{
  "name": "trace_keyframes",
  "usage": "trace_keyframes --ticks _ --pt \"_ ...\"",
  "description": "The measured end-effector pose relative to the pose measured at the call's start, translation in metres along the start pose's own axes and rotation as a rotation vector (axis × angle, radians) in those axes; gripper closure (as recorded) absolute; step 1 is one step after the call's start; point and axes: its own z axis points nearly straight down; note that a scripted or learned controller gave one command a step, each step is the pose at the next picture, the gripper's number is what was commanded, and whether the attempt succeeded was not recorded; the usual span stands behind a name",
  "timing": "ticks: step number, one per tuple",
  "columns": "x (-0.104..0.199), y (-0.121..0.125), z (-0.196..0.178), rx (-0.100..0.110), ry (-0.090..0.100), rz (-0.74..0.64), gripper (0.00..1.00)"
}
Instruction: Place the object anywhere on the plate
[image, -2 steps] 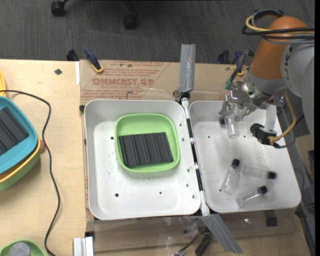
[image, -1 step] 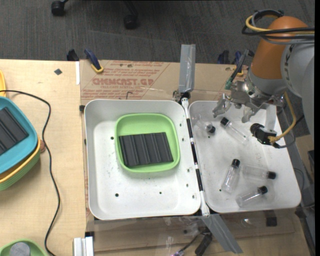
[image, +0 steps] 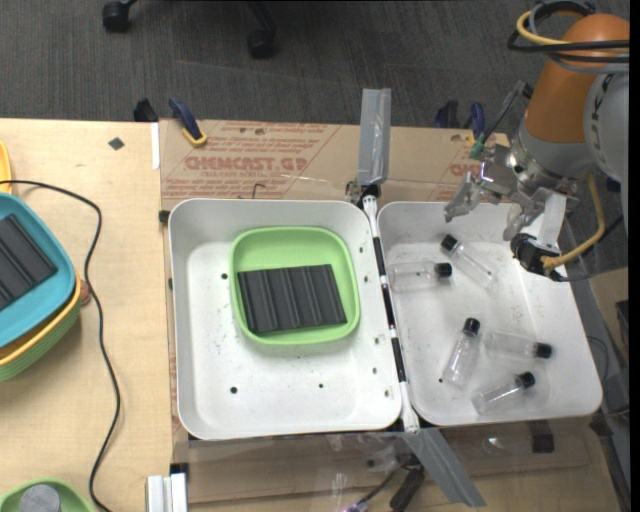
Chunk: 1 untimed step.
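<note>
A green square plate (image: 295, 252) with a dark ribbed insert (image: 292, 298) sits in the left white bin (image: 200, 330). Several clear vials with black caps lie in the right bin (image: 570, 400): one (image: 468, 258) just below the gripper, another (image: 418, 271) by the bin's left wall, and others (image: 459, 352) toward the front. My gripper (image: 496, 214) hangs over the back of the right bin, above the vials. Its fingers (image: 464, 198) are spread open, and nothing shows between them.
A cardboard sheet (image: 260, 160) lies behind the bins. At the left edge of the bench is a stack of blue and yellow trays (image: 35, 290), with a black cable (image: 100, 330) running past it. A grey clamp post (image: 374, 130) stands between the bins at the back.
</note>
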Motion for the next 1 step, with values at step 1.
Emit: trace_keyframes --ticks 1 --pt "-0.0133 -0.0288 -0.0436 0.001 0.0 0.177 0.0"
